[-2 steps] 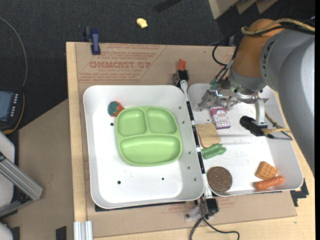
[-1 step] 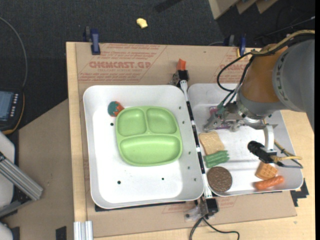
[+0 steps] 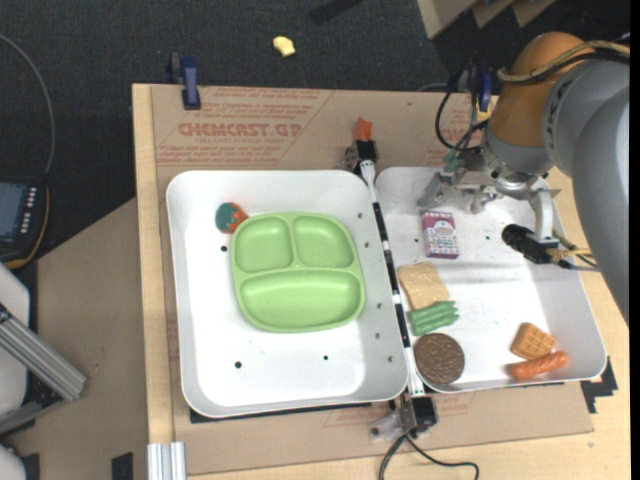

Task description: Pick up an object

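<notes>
Carton [image 3: 440, 234] just below hand [image 3: 455, 196]

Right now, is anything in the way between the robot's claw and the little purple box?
Nothing visible blocks it. The gripper hangs at the far side of the right bin, and the purple box lies just in front of it, with bare white floor between them.

1. I see open floor in the right bin [image 3: 500, 268] between the small carton [image 3: 440, 235] and the waffle [image 3: 532, 341].
2. The green tray [image 3: 296, 270] crowds the left bin [image 3: 200, 318].
</notes>
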`<state>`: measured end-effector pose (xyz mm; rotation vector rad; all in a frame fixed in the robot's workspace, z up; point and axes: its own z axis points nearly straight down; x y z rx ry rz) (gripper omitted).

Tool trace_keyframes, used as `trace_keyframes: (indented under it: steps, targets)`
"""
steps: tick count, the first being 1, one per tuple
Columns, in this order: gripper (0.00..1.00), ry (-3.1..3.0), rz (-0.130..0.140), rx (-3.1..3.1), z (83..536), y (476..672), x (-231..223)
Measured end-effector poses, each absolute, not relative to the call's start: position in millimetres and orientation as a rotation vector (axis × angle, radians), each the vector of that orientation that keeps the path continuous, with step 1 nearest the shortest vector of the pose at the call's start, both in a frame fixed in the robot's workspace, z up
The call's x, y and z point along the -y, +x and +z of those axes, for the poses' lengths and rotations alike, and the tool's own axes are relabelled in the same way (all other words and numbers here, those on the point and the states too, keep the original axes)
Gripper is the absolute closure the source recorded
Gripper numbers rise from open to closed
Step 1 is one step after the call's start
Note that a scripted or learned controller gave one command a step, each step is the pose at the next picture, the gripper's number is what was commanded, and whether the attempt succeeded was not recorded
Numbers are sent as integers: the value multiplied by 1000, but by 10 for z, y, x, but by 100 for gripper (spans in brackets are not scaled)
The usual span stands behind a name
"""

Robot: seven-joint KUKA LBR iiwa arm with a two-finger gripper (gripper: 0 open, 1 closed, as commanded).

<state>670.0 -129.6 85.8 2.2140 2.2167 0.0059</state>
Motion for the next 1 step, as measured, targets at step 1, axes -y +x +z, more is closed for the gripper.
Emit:
trace_keyframes:
  steps: [1]
  targets:
    - [0, 2225, -3, -2225, 845, 6175, 954]
